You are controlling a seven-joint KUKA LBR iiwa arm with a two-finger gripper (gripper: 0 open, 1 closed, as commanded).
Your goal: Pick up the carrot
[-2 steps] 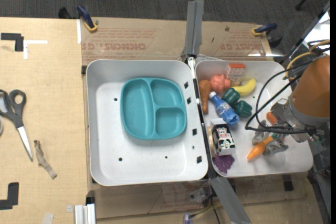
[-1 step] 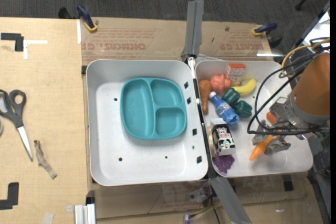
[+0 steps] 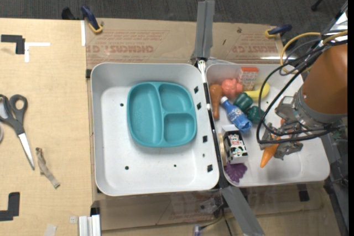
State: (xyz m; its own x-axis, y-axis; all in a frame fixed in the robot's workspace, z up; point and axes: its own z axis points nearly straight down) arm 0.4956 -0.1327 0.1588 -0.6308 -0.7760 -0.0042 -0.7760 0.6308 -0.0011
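Note:
The carrot (image 3: pixel 267 156) is a small orange cone in the right bin (image 3: pixel 310 171), its tip pointing down and to the left. Its thick end runs up between the dark fingers of my gripper (image 3: pixel 278 145), which hangs over the middle of that bin and looks shut on it. The grey arm with its orange band (image 3: pixel 331 83) comes in from the right, and looping cables hide part of the wrist.
Left of the gripper lie a blue bottle (image 3: pixel 235 113), green pieces (image 3: pixel 249 106), a pink toy (image 3: pixel 232 87), an orange piece (image 3: pixel 214 98), a yellow item (image 3: pixel 263 91), a small printed box (image 3: pixel 236 146) and purple grapes (image 3: pixel 235 173). The left bin (image 3: pixel 110 163) holds a teal divided plate (image 3: pixel 162 113). Scissors (image 3: pixel 16 119) lie far left.

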